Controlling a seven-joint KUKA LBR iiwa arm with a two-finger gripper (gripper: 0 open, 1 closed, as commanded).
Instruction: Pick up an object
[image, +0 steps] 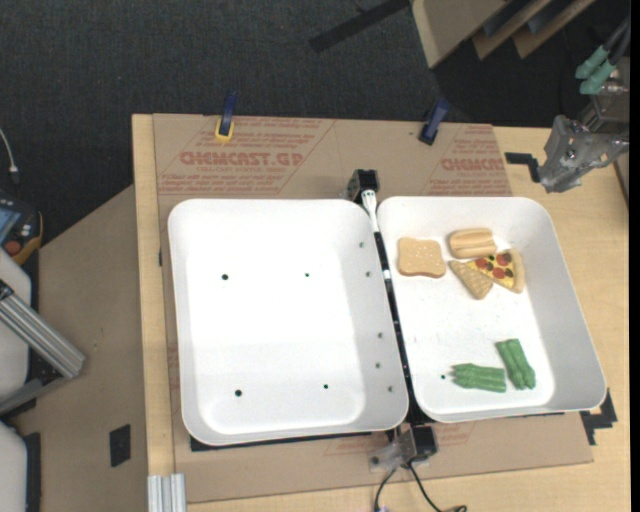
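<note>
The right bin (450, 330) holds several toy foods. A tan bread slice (421, 257) lies near its upper left, with a hot dog bun (471, 242) just to its right. A pizza slice (492, 272) sits below the bun and touches it. Two green vegetable pieces lie near the front edge, one lying flat (479, 377) and one angled (516, 362). My gripper (566, 160) hangs beyond the bin's upper right corner, over the bench, well away from all the food.
The left bin (270, 320) sits beside the right one, and their rims meet along a black divider (385, 290). Both rest on a cardboard sheet (300, 150) held by blue clamps (226, 120). A metal rail (40, 335) crosses the left edge.
</note>
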